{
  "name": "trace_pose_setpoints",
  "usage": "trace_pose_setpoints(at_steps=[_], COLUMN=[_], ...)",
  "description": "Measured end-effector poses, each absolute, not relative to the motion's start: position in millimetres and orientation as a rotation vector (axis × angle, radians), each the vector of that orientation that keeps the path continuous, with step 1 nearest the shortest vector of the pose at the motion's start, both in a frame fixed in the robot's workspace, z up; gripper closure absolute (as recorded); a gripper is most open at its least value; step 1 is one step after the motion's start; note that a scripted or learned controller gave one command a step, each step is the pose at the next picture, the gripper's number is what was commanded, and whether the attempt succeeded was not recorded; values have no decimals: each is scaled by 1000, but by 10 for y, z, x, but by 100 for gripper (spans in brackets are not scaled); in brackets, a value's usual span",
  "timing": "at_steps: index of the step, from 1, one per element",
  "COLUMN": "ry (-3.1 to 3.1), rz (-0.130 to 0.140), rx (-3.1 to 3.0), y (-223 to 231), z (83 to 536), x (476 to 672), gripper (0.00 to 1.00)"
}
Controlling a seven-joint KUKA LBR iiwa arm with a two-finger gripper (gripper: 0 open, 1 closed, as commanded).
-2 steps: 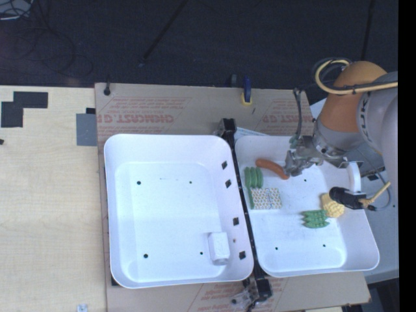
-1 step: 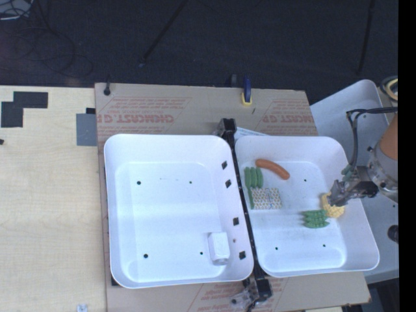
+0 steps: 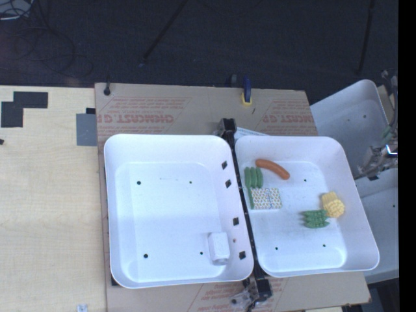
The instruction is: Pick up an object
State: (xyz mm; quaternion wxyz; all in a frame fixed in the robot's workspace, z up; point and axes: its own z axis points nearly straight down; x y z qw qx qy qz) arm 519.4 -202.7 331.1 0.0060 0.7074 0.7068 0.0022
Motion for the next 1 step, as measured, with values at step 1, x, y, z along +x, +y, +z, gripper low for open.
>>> trace_pose_setpoints(at_steps=[1], ry=[2224], rz=[9], rx=[2211], y=[-1421], z=[4257], x=[4794], gripper=[100])
